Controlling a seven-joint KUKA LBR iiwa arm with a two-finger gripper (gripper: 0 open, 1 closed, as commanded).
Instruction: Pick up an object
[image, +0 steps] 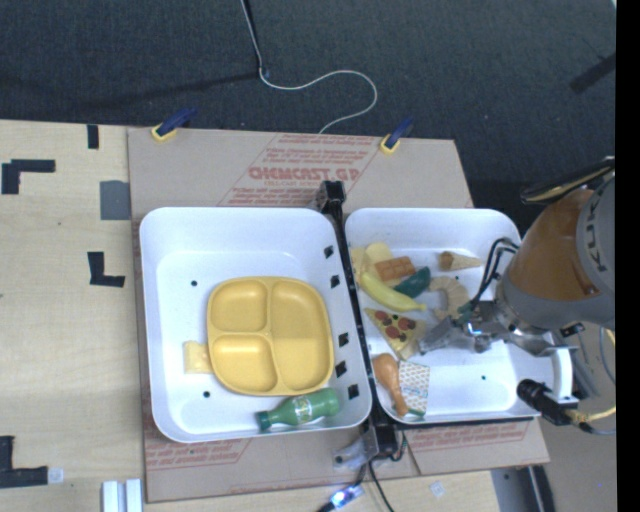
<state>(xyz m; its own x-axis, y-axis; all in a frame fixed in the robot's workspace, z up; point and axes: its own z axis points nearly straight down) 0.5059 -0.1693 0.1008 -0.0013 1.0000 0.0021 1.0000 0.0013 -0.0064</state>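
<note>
- Left bin (160, 300): yellow divided plate (270, 335) at centre; green bottle (300, 410) lying at near edge.
- Right bin (470, 400): banana (385, 290), pizza slice (393, 328), carrot (388, 380) along left side.
- Gripper (437, 340) low in right bin, beside pizza slice; arm (560, 265) enters from right.

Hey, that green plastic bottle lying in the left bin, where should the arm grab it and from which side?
Probably from straight above, across the middle of the green plastic bottle. It lies on its side along the near wall of the left white bin, white cap end pointing left, so the fingers should straddle its width. The yellow divided plate sits close behind, leaving little room.
</note>
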